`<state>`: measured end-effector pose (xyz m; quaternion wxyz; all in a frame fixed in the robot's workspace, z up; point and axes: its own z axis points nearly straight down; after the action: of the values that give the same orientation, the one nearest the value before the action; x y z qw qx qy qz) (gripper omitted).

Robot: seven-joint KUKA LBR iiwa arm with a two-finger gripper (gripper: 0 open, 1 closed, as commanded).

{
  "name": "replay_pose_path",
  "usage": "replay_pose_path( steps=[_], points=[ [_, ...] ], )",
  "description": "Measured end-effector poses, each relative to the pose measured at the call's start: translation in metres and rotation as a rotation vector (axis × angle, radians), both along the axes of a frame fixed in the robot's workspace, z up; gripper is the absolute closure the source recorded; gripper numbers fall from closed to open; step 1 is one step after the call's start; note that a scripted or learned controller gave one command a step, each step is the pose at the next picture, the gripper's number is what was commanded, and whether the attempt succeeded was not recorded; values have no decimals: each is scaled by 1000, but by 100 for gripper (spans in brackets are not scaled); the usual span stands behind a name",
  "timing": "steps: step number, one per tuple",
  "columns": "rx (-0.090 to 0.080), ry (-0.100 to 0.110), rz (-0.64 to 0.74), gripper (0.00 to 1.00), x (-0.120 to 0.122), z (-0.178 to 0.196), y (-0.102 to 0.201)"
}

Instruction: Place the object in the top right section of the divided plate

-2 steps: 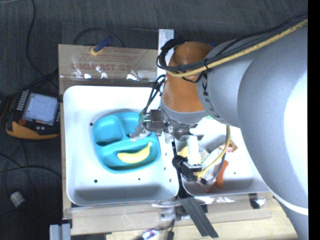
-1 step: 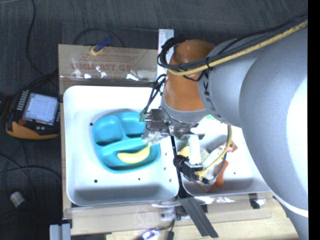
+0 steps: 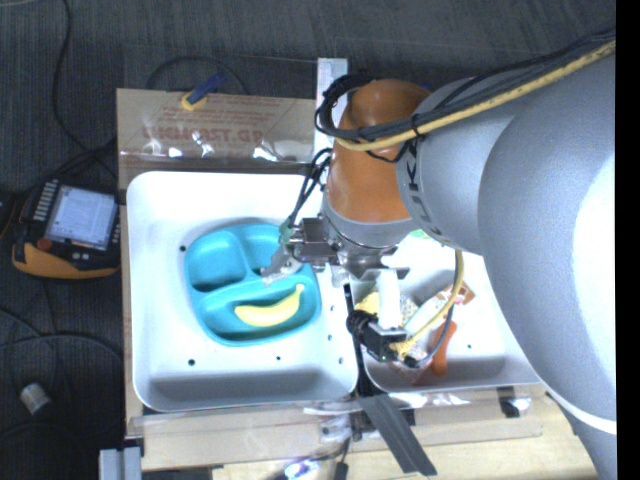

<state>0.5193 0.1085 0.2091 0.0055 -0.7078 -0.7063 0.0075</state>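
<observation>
Two shallow white bins sit side by side on a pale wooden bench (image 3: 220, 436), seen from above at a slant. The left bin (image 3: 160, 363) holds a blue divided plate (image 3: 200, 273) with two smaller sections on its far side and one long section on its near side. A yellow banana-shaped object (image 3: 270, 310) lies in the long near section, curved ends turned up, touching no other item. The top right section of the plate is partly covered by the gripper (image 3: 280, 261), which hangs over it at the plate's right rim. Whether the gripper is apart or together cannot be told from this angle, and nothing can be made out in its grasp.

The grey arm (image 3: 520, 198), with its orange band (image 3: 375, 158), reaches in from the right and hides most of the right bin (image 3: 480, 368). An orange item (image 3: 441, 352) shows partly beneath it near that bin's front wall.

Behind the left bin stands a brown cardboard sheet (image 3: 220, 118) with crumpled clear plastic (image 3: 205, 148) along its lower edge and a small blue-and-yellow piece (image 3: 201, 92) at its top. The floor is dark grey carpet (image 3: 100, 38), crossed by loose cables. A handheld control unit (image 3: 70, 228) with a lit screen rests on it well left of the bins, and a small grey piece (image 3: 34, 398) lies nearer the lower left corner
</observation>
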Motion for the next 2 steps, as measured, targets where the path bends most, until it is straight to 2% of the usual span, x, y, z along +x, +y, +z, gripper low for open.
replay_pose_path(
  steps=[1,2],
  points=[
    [-7,-11,-364,0,-15,24,-10],
    [-14,-3,-364,100,-16,30,-11]
  ],
)
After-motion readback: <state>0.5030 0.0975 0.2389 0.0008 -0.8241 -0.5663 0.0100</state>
